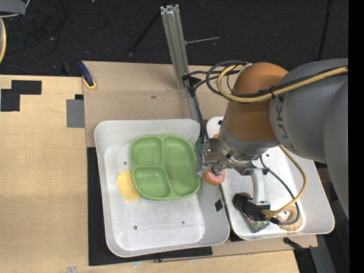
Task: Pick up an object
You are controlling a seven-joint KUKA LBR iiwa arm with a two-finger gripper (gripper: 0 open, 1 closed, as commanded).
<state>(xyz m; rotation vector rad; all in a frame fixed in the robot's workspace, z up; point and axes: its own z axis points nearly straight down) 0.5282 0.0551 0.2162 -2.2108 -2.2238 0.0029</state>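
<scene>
Pink round object (214,177) just beneath the claw (211,165) (touching, seemingly).

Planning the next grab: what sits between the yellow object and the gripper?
The green divided plate fills the stretch between the yellow object and the gripper, seen in the camera view.

The bench (136,98) presents a brown board surface, adjoined on the left by a lighter wood-grain panel (40,169) bearing dark rectangular marks. 2 shallow white bins rest directly on the board, side by side and touching along their inner edges. The left bin (153,232) sits on a black mat (94,209) visible along its left and lower edges. The right bin (318,209) lies near the lower right corner. An upright aluminium post (176,44) stands behind the bins.
</scene>
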